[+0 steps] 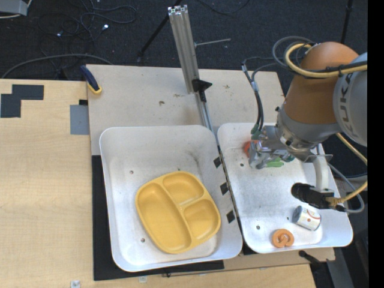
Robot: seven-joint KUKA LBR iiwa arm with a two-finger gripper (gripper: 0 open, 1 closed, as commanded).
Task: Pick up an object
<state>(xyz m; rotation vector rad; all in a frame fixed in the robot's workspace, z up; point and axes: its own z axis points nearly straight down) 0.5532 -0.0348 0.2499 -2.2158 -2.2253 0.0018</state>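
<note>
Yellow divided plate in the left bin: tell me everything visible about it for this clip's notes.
The yellow divided plate is a rounded-square tray of what looks like matte plastic, moulded into three compartments by raised ridges: one long section along its left side and two smaller ones on its right. It lies flat and right side up, turned at an angle to the bin walls, on the floor of the left white bin, toward the near right corner. All three compartments look bare. Nothing else touches it; the gripper is over the right bin.

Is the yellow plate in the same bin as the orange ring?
No, the yellow plate lies in the left bin, while the orange ring lies in the right bin.
</note>
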